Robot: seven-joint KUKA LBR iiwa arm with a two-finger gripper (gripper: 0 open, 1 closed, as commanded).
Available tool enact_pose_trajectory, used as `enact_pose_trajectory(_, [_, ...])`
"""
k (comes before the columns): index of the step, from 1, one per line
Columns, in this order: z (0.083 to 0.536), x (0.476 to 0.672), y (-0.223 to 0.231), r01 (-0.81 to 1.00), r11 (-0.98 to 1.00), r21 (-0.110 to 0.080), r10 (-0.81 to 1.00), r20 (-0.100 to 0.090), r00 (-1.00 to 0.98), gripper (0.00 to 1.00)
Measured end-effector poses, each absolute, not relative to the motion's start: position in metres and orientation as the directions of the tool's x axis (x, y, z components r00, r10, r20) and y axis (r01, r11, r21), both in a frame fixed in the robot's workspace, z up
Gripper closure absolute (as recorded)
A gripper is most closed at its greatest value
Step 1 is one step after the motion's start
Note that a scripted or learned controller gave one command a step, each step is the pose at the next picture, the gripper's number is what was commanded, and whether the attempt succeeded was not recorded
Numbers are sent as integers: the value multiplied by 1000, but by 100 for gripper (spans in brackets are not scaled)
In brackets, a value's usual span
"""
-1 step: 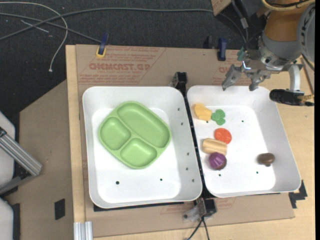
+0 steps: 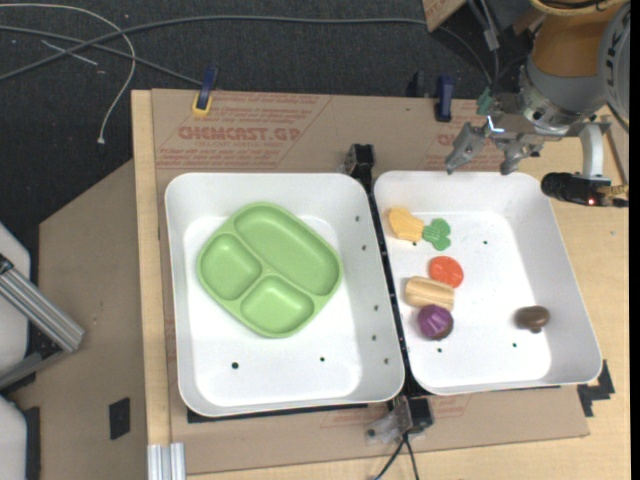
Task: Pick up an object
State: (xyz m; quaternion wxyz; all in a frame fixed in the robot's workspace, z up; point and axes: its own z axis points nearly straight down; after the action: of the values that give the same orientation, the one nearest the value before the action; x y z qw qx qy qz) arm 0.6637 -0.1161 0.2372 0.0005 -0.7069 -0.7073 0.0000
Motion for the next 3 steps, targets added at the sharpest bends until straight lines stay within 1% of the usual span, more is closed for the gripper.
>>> enact_pose_trajectory(1, [186, 662, -105, 1000, 1, -6, 1000, 1, -1, 0])
enact_pose_trajectory(2, [126, 663, -101, 1000, 1, -3, 1000, 1, -1, 0])
enact_pose_trajectory(3, [85, 664, -101, 1000, 1, 1, 1000, 0, -1, 0])
